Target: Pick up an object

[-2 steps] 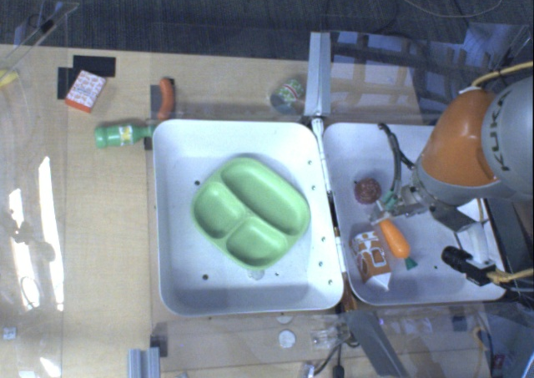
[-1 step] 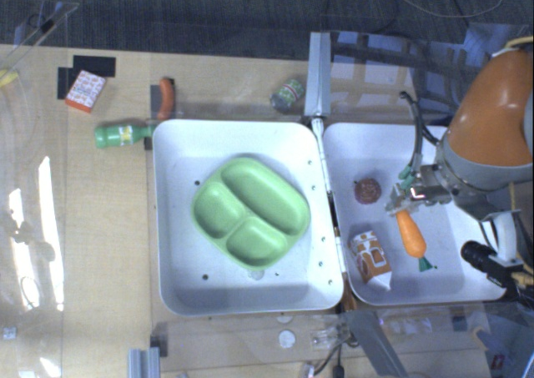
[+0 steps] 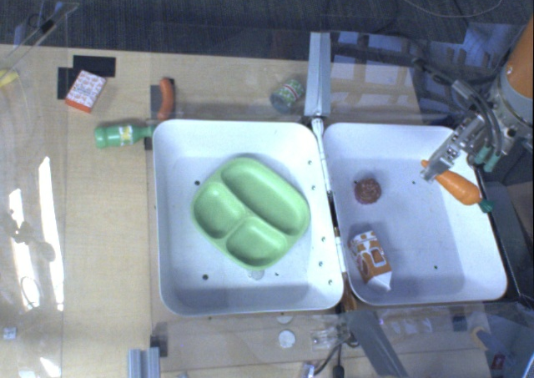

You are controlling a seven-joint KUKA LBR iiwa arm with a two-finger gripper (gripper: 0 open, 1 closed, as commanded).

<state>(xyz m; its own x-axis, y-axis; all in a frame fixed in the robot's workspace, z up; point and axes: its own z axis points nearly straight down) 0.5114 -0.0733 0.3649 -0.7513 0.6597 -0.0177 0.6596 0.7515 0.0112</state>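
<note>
We find the claw [image 3: 440, 157] over the right bin [image 3: 417, 284], near that bin's two o'clock corner, reaching in from the right under the grey arm [image 3: 505, 113]. Its tip hangs at the upper left end of a carrot [image 3: 460, 185], which lies against the bin's right wall. From the claw the carrot runs toward five o'clock: its long axis goes from ten o'clock to four o'clock, with a small green tip at the lower right end. The claw looks to be touching or just above the carrot's near end, but we cannot tell which, and we cannot tell whether the claw is wide, narrow or closed on anything.

Two other things lie in the same bin. A round brown cookie [image 3: 367, 190] sits toward eight o'clock from the claw, well apart from it. A small orange and white packet [image 3: 372, 258] lies farther off, toward seven o'clock, its long axis near twelve to six. A green divided plate [image 3: 251, 211] rests in the left bin [image 3: 175, 284].

We judge the carrot the nearest thing to grasp. A grip across its narrow width, further toward four o'clock along the body, would seem to hold it best.
</note>
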